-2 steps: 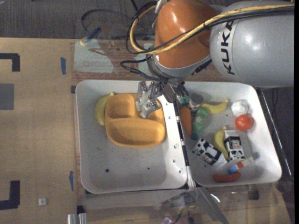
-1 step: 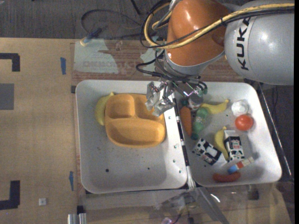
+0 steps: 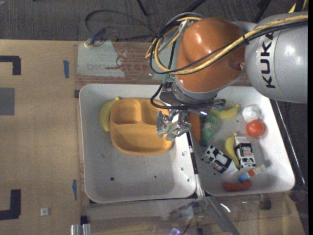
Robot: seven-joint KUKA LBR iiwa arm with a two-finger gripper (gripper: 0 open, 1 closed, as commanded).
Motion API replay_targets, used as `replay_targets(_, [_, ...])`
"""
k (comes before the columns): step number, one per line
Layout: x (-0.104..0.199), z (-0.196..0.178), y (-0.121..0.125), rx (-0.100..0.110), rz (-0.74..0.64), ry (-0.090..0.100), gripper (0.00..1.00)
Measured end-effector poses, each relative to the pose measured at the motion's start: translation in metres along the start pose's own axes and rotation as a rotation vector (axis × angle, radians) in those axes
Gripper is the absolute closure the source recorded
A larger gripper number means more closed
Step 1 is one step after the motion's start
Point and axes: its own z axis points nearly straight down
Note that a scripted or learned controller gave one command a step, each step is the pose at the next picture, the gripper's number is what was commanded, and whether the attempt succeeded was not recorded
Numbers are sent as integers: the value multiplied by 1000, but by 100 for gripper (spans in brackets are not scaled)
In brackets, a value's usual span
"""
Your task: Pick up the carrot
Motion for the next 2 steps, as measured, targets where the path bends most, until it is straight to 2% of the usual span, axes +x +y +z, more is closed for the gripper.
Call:
replay_targets(1, [-12,11,-71,4,-321,-4,100])
replay_targets(2, [-22,14,-20,-2,-602,0,100])
